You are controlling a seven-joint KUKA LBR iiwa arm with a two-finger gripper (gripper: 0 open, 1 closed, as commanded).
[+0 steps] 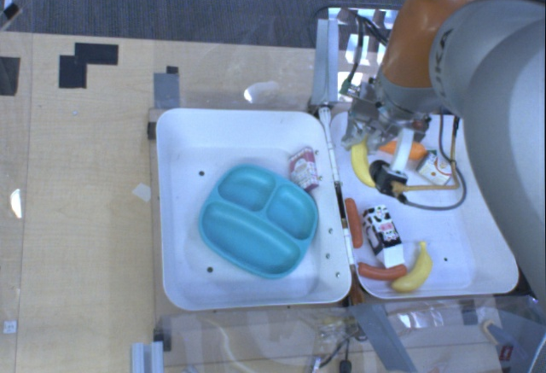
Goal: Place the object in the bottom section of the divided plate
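In the left bin you have the blue divided plate, lying flat and turned at an angle, with its long section towards the near edge. A small red packet sits just beside the plate's far right rim, against the bin's right wall. In the right bin, a sausage lies along the left wall. Above it is a banana, and the gripper hangs right over that banana's upper end. You cannot tell whether the gripper is spread or pressed together. Further right come a black-and-white carton, a second sausage, a second banana, an orange piece and a small box.
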